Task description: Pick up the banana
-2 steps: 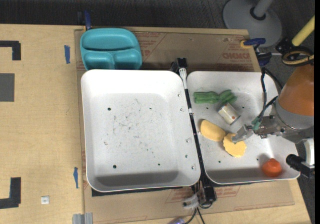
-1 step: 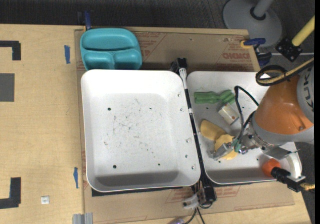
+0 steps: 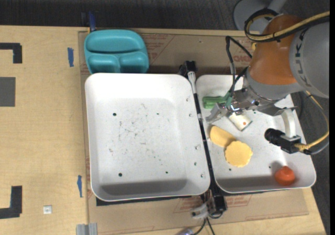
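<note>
The banana (image 3: 220, 135) is a short yellow piece lying in the left half of the right bin (image 3: 306, 176), close to the divider between the bins. My gripper (image 3: 224, 110) hangs over the upper left part of that bin, a little beyond the banana and apart from it. The grey wrist with its orange band covers the bin's far right corner. Nothing yellow shows at the gripper's tip.
A round yellow disc (image 3: 238, 154) lies right beside the banana. A green item (image 3: 211, 102) sits under the gripper, a small white and orange piece (image 3: 241, 121) next to it, and a red ball (image 3: 285, 175) near the front right corner. Behind the left bin (image 3: 104, 176) stands a teal tray (image 3: 115, 51).
</note>
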`<state>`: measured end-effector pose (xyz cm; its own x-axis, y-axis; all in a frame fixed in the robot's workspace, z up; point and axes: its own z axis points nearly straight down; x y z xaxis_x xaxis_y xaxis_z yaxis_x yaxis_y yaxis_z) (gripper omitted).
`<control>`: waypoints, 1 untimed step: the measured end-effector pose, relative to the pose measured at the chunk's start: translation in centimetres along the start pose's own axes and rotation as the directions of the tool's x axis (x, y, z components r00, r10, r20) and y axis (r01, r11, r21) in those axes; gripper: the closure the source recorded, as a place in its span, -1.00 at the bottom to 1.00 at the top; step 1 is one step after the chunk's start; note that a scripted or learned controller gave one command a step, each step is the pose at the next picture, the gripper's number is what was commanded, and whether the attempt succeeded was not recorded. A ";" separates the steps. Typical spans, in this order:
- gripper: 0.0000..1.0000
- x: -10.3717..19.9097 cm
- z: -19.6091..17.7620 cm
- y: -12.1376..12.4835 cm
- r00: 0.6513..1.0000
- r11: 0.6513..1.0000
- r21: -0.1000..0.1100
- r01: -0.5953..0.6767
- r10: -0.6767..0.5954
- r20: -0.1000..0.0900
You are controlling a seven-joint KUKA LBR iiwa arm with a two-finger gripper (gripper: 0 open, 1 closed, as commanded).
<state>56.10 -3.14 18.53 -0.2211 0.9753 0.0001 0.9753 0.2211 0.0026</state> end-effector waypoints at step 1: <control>-1.00 4.4 -0.8 -7.4 0.999 0.999 0.004 0.047 -0.047 -0.001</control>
<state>47.91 -0.49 19.27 -0.2665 0.9638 0.0010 0.9638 0.2665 -0.0014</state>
